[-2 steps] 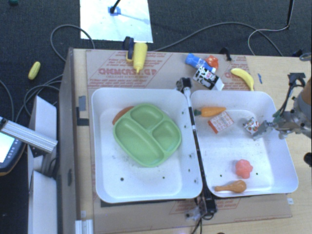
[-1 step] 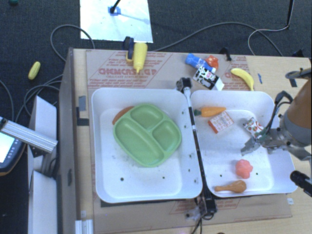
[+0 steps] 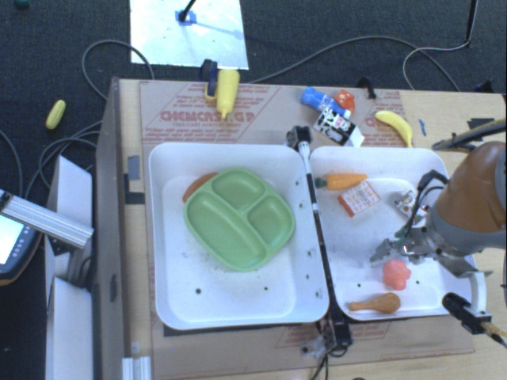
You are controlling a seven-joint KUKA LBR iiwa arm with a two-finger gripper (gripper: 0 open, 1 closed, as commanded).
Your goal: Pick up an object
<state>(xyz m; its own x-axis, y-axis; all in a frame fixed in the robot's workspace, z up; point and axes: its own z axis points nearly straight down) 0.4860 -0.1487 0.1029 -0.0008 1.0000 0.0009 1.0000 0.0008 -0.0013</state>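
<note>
Pink toy [image 3: 396, 274] lies just below gripper [image 3: 394, 249].

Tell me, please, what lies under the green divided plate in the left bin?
An orange edge peeks out from under the green divided plate at its upper left. The plate covers the rest, so I cannot identify the object.

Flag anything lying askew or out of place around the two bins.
The green divided plate sits tilted in the left bin, covering an orange item. A banana and yellow bottle lie outside on the cardboard.
</note>
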